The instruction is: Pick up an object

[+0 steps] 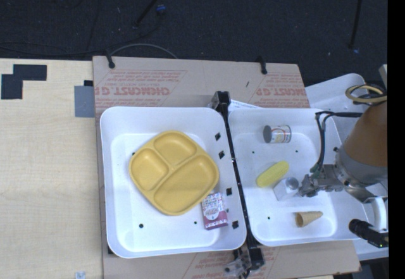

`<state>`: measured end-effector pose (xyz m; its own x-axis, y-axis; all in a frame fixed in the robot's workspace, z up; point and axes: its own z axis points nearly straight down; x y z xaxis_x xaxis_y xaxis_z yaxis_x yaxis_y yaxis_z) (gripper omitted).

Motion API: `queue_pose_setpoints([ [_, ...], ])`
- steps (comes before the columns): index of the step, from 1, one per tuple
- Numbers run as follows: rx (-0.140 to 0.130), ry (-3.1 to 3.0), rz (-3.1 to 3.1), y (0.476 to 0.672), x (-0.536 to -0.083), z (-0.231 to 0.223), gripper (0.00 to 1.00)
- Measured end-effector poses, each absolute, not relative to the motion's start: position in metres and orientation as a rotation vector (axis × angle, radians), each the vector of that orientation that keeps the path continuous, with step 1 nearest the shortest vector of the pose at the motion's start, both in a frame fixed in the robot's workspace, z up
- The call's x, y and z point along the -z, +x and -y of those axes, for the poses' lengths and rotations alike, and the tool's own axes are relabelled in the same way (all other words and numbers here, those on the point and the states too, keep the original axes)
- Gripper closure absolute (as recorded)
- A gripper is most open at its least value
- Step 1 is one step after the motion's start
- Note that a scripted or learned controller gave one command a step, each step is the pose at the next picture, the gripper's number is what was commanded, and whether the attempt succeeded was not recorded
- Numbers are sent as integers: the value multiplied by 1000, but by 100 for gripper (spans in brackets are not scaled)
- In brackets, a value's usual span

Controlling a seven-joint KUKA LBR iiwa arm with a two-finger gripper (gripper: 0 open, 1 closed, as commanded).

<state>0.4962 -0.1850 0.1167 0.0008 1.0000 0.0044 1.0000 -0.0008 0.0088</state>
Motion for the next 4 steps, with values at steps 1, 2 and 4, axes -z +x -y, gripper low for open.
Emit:
queue_pose_setpoints([
  [1,0,2220,-2221,494,-171,196,100],
  [2,-1,2218,-2223,503,-217,193,100],
  [4,-1,2217,-2231,508,-243,138,100],
])
